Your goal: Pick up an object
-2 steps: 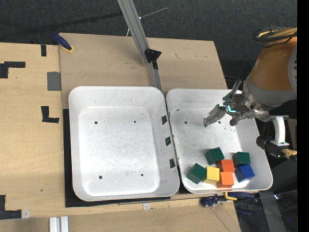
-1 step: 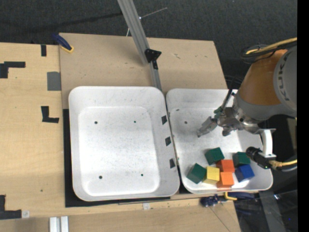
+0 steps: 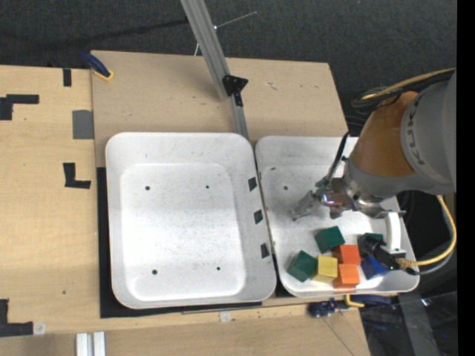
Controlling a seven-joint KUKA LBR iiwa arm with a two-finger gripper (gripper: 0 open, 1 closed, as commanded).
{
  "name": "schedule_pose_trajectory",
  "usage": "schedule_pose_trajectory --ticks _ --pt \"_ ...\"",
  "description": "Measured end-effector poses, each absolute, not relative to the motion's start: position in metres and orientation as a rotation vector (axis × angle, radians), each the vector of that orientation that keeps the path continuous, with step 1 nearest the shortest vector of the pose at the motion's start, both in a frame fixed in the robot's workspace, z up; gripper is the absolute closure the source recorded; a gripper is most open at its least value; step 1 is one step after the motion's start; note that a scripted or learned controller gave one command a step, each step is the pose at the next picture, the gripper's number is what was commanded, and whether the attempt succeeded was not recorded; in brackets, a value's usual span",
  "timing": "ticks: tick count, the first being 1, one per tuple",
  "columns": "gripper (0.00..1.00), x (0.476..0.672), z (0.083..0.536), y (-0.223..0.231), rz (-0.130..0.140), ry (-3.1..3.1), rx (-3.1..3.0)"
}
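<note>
While the gripper [image 3: 310, 205] is hanging with fingers spread and holding nothing (over bare floor), the blocks [image 3: 331, 256] are sitting toward the right bin's [image 3: 297, 154] near corner.

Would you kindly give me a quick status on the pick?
Gripper over right bin, holding nothing. Blocks clustered in the bin's near corner, untouched. Nothing in the way.

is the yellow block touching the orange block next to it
Touching. The camera view shows the yellow block flush against the orange block, no white bin floor between them.
</note>
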State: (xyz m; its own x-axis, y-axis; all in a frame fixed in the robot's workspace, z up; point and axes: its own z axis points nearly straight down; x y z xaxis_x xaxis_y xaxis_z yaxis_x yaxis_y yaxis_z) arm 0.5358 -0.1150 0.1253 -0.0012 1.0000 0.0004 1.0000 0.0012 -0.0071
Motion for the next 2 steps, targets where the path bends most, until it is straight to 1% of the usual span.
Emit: schedule_pose_trajectory --ticks 1,2 --pt "0.0 0.535 0.09 -0.115 0.006 -2.22 -2.218" --pt "1.0 0.535 0.101 -0.113 0.003 -2.221 -2.216"
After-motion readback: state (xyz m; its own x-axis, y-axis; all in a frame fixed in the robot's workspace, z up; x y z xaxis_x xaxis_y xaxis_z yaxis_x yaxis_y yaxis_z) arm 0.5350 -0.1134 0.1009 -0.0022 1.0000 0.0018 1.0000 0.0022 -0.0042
